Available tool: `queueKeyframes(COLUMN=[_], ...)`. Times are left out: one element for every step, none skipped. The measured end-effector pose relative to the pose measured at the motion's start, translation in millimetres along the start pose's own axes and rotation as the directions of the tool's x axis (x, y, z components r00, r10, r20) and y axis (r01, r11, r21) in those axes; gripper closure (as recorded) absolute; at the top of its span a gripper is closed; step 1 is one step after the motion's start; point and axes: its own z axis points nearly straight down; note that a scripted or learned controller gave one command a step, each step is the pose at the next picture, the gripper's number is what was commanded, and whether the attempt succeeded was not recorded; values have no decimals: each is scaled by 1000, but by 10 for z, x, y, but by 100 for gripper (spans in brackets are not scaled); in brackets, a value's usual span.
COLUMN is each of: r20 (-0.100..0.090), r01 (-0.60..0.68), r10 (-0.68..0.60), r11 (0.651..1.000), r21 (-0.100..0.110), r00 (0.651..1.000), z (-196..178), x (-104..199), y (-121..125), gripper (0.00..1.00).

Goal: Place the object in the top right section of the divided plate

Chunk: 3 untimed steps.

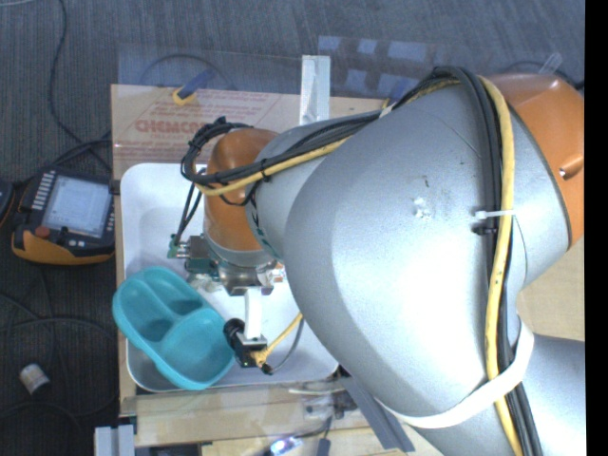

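Observation:
A teal divided plate rests in the front left corner of the left white bin, tilted, with its left edge over the bin's rim. My gripper points straight down into this bin, just beyond the plate's right back edge. The orange wrist band is above it. The wrist body hides whatever lies under the gripper.
The large grey arm covers the right half of the view, including the right bin. A cardboard sheet lies behind the left bin. On the floor at the left sit a teach pendant and cables.

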Motion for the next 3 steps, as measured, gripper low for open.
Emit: queueKeyframes(r20=[5,-6,2], r01=[84,-19,-269], r10=[-85,19,269], r11=[996,1000,963], r21=[14,6,-3], r00=[996,1000,963], z=[-344,17,22], x=[217,-479,223], y=[-533,-361,-287], gripper=[100,100,100])
